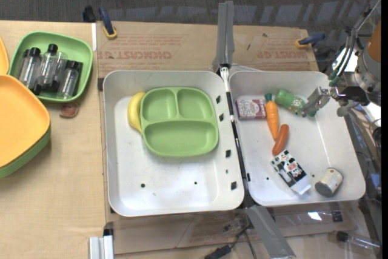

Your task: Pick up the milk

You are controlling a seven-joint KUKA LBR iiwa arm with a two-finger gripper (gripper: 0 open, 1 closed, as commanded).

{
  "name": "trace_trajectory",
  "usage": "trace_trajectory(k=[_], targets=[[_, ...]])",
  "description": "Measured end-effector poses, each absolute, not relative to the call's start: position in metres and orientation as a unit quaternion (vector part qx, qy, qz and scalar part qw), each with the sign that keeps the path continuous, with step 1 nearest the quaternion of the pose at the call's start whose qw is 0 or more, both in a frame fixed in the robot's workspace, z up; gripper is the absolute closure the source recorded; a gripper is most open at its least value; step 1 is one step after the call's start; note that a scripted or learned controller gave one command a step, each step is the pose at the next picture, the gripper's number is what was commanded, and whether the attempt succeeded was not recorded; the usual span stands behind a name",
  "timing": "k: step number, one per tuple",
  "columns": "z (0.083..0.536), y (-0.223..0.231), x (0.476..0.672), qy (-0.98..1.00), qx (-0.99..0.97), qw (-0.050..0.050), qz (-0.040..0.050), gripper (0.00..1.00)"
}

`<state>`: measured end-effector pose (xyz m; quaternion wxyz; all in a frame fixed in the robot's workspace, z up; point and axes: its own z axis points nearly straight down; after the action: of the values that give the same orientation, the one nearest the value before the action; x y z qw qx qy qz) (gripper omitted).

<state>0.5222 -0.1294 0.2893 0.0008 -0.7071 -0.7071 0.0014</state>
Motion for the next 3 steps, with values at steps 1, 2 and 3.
trace_trajectory(k=[1, 2, 3], targets=[[0.297, -0.130, 0.523, -0.707, -0.707, 0.001, 0.0023, 1.00], [0.216, -0.122, 0.519, -0.743, -0.669, 0.001, 0.0012, 1.00], [0.170, -0.123, 0.558, -0.784, -0.621, 0.001, 0.0010, 1.00]])
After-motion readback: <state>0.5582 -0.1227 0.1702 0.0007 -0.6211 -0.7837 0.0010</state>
